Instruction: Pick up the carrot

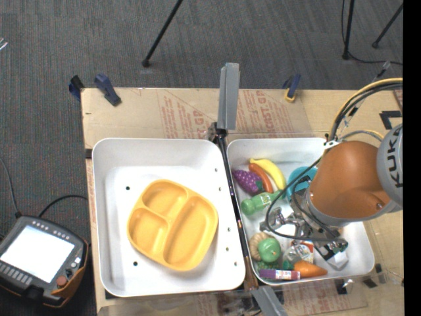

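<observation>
Camera view. I see two white bins side by side on the bench. The left bin [108, 176] sits in the centre-left of the frame and holds a yellow divided plate [172, 224], lying flat with its compartments bare. I judge it a likely drop-off surface, but the task sentence asks only for a pick.

The right bin [365, 255] sits in the lower right of the frame and holds a cluster of toy food. The carrot [309, 268] lies near the bottom edge of that bin, orange, roughly level, just right of a purple marker-like stick [279, 275]. A green round vegetable [268, 249] lies up and to its left. A banana [268, 171], a bunch of purple grapes [247, 181] and a green cylinder-shaped piece [255, 205] occupy the upper left part of the same bin.

The arm enters from the right of the frame; its orange band [348, 180] covers the middle of the right bin. The gripper [314, 237] hangs below it, just above the carrot in the picture. Cables and the wrist body hide the tips, so I cannot tell its state. I see nothing held.

My judgement: the arm is positioned over the carrot for a descent. The neighbouring items lie close, so a clean approach calls for care.
</observation>
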`<state>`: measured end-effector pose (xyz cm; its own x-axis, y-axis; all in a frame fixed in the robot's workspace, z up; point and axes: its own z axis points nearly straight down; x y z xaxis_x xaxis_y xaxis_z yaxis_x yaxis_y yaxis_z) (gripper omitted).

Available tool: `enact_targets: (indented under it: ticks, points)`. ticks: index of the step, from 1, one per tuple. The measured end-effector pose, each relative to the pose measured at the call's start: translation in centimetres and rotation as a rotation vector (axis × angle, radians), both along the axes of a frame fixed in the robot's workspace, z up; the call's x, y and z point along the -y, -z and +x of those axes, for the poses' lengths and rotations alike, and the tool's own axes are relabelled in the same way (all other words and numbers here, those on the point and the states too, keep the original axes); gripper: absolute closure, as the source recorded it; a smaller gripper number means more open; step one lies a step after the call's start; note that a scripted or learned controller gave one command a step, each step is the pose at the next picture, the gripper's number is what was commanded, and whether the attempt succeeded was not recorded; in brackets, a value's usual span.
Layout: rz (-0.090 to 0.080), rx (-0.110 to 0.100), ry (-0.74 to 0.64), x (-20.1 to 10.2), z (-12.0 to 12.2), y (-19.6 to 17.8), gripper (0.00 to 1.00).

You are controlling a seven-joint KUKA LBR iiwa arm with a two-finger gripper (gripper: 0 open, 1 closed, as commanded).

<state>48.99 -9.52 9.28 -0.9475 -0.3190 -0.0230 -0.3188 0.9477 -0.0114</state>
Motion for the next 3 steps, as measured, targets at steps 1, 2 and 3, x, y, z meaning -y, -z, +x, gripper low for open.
enact_targets:
  ticks: [1,2,3]
  points:
    - [0.003,-0.020,-0.104,3.5,6.8,-3.8,0.00]
    - [0.009,-0.024,0.193,-1.4,9.1,0.5,0.00]
    - [0.005,-0.024,-0.053,0.0,14.8,0.5,0.00]
